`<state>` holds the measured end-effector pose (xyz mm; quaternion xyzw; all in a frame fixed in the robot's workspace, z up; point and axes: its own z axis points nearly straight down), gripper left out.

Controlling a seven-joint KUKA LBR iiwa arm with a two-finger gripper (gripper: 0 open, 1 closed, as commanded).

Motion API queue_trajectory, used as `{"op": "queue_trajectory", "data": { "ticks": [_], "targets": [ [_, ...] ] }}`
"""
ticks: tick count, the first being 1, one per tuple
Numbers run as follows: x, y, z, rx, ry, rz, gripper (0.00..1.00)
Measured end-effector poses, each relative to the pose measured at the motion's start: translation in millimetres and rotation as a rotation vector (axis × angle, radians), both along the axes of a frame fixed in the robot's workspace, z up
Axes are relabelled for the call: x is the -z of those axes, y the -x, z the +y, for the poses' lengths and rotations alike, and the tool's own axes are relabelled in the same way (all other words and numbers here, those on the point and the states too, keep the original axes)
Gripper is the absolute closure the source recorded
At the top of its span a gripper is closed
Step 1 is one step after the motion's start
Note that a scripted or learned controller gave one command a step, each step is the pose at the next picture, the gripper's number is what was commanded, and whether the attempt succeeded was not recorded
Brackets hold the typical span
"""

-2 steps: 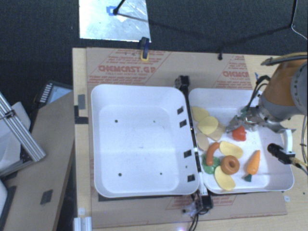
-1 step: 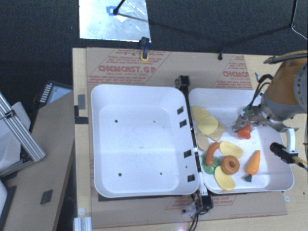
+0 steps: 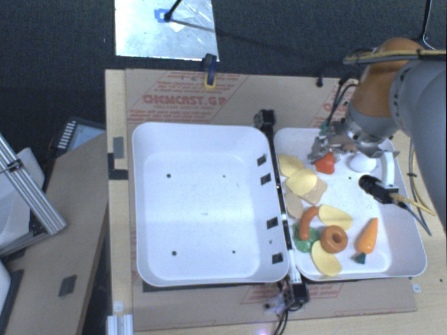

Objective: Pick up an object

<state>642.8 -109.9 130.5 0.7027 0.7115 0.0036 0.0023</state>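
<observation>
Arm's gripper (image 3: 323, 150) is down in the right bin (image 3: 412, 257), right at a small red object (image 3: 325, 164) near the back; can't tell its state. Nothing visibly lifted yet, so grasp and lift remain. Left bin (image 3: 202, 257) untouched.

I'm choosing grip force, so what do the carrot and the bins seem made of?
Carrot: probably moulded plastic, judging by its even orange colour and smooth, slightly shiny surface; rubber is possible. Left bin and right bin: likely thin rigid plastic, glossy white with soft reflections and rounded rims.
</observation>
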Motion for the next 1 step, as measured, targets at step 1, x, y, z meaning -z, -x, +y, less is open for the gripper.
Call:
{"op": "queue_trajectory", "data": {
  "ticks": [1],
  "targets": [
    [-58.4, -28.4, 115.3, -0.002, -0.002, -0.001, 1.0]
  ]
}}
